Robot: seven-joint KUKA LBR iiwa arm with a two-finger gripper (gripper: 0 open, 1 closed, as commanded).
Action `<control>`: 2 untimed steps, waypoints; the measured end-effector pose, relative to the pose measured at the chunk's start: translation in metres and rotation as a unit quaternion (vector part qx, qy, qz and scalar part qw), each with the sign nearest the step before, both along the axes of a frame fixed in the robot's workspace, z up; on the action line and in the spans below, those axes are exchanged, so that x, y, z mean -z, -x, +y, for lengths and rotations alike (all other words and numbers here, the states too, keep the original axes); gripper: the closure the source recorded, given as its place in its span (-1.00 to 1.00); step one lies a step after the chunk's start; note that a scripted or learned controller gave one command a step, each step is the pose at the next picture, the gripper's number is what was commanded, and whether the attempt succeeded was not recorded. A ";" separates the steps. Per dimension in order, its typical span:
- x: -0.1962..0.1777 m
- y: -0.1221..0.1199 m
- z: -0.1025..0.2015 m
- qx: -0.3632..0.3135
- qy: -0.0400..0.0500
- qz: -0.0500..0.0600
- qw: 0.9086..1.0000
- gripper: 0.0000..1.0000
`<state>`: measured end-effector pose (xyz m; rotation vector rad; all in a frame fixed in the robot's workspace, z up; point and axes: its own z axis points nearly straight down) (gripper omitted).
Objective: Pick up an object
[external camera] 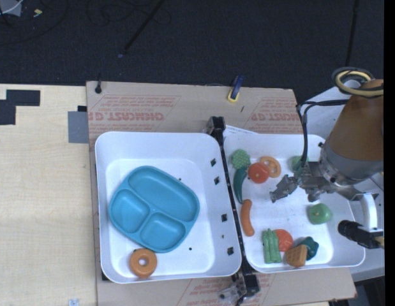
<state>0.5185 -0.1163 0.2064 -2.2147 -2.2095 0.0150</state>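
A: Camera view, biggest first: what fills the bench?
B: Two white bins side by side on cardboard. The left bin point(108, 164) holds a blue divided plate point(154, 207) and, near its front edge, an orange-brown donut point(143, 262).
A: And the arm?
B: The grey arm point(357, 139) reaches in from the right over the right bin point(347, 260). Its gripper point(283, 189) hangs low over the bin's middle, just right of a red tomato point(258, 173).
A: Is anything between the fingers?
B: Nothing shows there. Whether they stand apart or together cannot be told.
A: The smaller toys?
B: A green apple point(319, 213) right of the gripper, an orange sausage point(247, 217), a green ridged vegetable point(270, 246), broccoli point(240, 159) and a pretzel point(270, 165).
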 end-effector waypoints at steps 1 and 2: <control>-0.007 -0.003 0.000 -0.001 0.001 -0.007 1.000 -1.00; 0.055 0.003 -0.002 -0.001 0.000 -0.004 1.000 -1.00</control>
